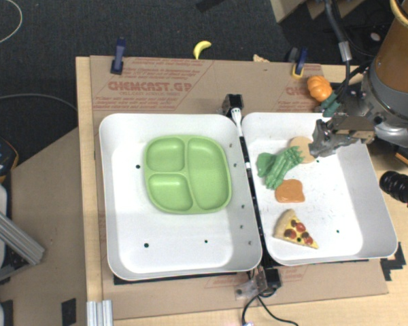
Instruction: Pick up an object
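Note:
In the right bin (353, 216) lie a green leafy toy vegetable (277, 166), an orange piece (290, 191), a pizza slice (296, 230) and a tan round piece (300, 145) partly behind the vegetable. My gripper (321, 148) hangs over the bin's upper right part, just right of the tan piece and the vegetable's tip. From this angle its tips blend into the dark body.
The left bin (122, 202) holds a green divided plate (188, 174). An orange toy (319, 87) and a yellow banana (202, 48) lie on the cardboard behind the bins. Blue clamps (117, 55) hold the board. A black clip (232, 104) sits between the bins.

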`<state>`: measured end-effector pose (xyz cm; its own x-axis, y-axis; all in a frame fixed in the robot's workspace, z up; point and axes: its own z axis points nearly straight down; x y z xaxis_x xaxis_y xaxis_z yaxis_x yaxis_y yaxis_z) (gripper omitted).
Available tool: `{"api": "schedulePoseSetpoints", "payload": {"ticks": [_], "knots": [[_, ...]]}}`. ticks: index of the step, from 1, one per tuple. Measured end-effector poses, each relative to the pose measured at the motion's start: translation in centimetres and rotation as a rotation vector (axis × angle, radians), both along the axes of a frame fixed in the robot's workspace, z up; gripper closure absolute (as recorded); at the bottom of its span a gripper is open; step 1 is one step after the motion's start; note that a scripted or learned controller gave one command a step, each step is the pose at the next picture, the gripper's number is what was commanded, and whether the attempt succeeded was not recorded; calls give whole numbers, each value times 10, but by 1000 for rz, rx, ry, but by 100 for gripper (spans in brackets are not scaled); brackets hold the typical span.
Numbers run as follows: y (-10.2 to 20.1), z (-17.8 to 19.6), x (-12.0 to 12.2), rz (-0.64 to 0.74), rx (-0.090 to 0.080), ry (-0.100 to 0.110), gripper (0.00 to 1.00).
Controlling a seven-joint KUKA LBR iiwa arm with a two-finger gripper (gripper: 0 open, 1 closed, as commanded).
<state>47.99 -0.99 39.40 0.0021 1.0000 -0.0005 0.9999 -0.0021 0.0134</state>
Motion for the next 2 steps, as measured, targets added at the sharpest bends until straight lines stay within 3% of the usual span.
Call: {"api": "schedulePoseSetpoints", "payload": {"ticks": [1,2], "knots": [[54,79,0,8,3,1,100],[83,-96,-3,3,-2,32,100]]}}
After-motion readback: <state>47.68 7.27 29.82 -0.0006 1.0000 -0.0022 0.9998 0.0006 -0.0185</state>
